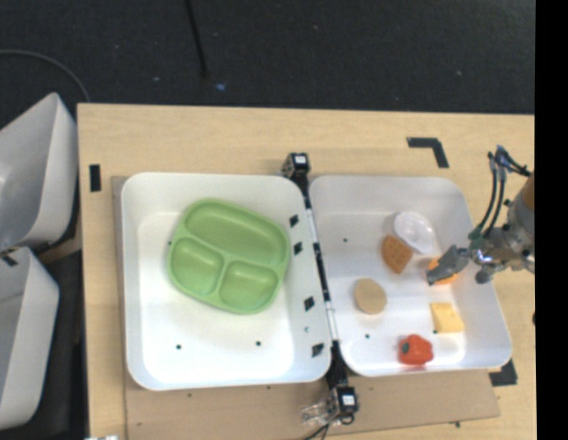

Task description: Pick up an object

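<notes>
Reaching in from three o'clock, the grey arm hangs over the right rim of the right bin, and its hand sits low above the bin floor, near the middle of the bin's right half. One dark finger slants toward eight o'clock, with a small orange piece showing right at its tip; whether that piece is gripped or merely lies under the finger cannot be told, and how far the hand is spread cannot be told either.

Several things lie loose in the right bin. A clear, whitish plastic cup rests on its side at eleven o'clock from the hand, touching a brown, bread-like lump just below it at seven o'clock. A round tan biscuit-like disc lies near the bin's centre. A yellow block sits at six o'clock from the hand, close by but apart from it. A red tomato-like object with a green top lies near the bin's front rim, at seven o'clock from the yellow block.

The left bin carries a green divided plate, with three compartments, lying flat in its upper middle part. Both bins stand side by side on the pale wooden counter.
</notes>
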`<state>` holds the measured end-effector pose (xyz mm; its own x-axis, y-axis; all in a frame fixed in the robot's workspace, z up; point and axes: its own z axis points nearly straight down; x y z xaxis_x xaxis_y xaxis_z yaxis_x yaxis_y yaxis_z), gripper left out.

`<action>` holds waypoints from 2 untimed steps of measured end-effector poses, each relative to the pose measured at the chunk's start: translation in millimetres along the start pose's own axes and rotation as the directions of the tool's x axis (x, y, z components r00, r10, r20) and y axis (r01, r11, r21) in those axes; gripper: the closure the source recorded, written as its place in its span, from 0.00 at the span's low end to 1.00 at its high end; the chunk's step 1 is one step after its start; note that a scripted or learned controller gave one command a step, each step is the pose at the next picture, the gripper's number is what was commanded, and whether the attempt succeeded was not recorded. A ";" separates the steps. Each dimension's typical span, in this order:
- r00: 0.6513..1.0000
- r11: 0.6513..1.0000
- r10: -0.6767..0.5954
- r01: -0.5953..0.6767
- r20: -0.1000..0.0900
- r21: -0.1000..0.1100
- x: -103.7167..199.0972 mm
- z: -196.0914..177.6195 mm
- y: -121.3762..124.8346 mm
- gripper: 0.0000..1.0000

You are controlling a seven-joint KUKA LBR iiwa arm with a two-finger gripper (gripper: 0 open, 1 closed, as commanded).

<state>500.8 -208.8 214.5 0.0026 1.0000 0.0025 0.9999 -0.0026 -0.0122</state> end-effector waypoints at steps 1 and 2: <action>1.000 1.000 -0.004 0.004 0.003 -0.013 0.6 -7.1 3.0 0.00; 1.000 1.000 -0.002 0.002 0.002 -0.008 4.2 54.2 7.8 0.00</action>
<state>508.0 -204.5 160.3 0.0004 1.0000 0.0003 1.0000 -0.0004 -0.0042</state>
